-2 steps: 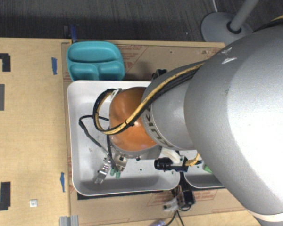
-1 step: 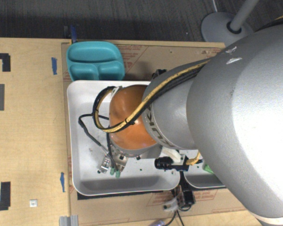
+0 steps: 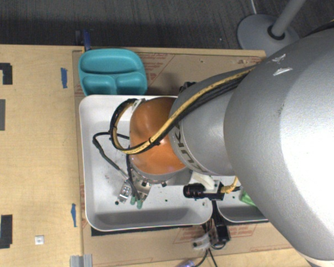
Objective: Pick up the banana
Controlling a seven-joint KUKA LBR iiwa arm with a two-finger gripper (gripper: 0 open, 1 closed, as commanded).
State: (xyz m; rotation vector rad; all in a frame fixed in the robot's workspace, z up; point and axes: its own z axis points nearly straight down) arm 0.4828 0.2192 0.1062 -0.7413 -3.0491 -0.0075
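Though its open-or-closed state cannot be told, pincer (image 3: pixel 134 196) low in left bin (image 3: pixel 94 149), near front rim.

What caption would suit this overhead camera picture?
Grey arm reaches over the left white bin, end effector low inside; a teal tray sits behind.

Just the one camera here, fixed up above the counter (image 3: pixel 33 149) and looking down at a slant. It takes in the left white bin (image 3: pixel 94 149) and a corner of the right one (image 3: pixel 239 216). The arm (image 3: pixel 278 149) comes in from the right and sits really close to the lens, so it blocks loads.
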